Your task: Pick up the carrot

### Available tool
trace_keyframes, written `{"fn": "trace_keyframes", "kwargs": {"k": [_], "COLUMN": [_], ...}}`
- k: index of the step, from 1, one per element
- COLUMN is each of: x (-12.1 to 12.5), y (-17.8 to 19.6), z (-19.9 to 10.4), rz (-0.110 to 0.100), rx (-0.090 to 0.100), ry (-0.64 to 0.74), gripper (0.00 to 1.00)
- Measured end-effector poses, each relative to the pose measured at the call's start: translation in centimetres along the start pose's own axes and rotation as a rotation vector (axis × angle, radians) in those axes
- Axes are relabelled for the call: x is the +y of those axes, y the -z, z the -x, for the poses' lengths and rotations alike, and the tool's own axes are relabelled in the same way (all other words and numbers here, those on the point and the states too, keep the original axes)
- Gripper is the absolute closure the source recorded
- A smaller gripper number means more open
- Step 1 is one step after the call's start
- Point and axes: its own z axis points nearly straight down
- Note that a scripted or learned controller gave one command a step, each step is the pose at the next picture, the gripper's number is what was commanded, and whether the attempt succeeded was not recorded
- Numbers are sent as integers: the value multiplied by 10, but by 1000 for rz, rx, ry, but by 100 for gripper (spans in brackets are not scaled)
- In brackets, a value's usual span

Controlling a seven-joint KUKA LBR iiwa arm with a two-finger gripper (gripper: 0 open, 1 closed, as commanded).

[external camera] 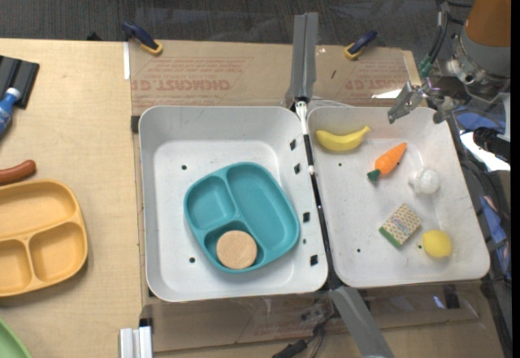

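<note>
Camera view shows me the gripper at the far right corner of the right bin, hanging over the rim, below the orange band of the arm. I see two thin metal fingers spread apart to both sides, so I read it as open, and nothing sits between them. The carrot lies on the bin floor, nearer to the camera than the gripper and a little to its left, well apart from the fingertips; its orange body points up to the right and its green end points down to the left. Left of the gripper, close to the wall between the bins, lies a banana. Just beside the carrot, on its right, I see a white ball, hard to separate from the white floor. Farther from the gripper, toward the near edge, are a small patterned block and a lemon. Far to the left of the gripper, the left bin holds a teal divided plate with a round cookie in one compartment.
</note>
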Motion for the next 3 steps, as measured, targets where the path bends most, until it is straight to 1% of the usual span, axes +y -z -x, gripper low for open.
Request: {"fn": "trace_keyframes", "kwargs": {"k": [1,2,3], "x": [-17,-17,-45], "y": [-162,-152,-75], "z": [55,57,-11], "rz": [-1,1,3], "rx": [1,0,1], "ry": [-40,-44,46], "gripper": [0,100,100]}}
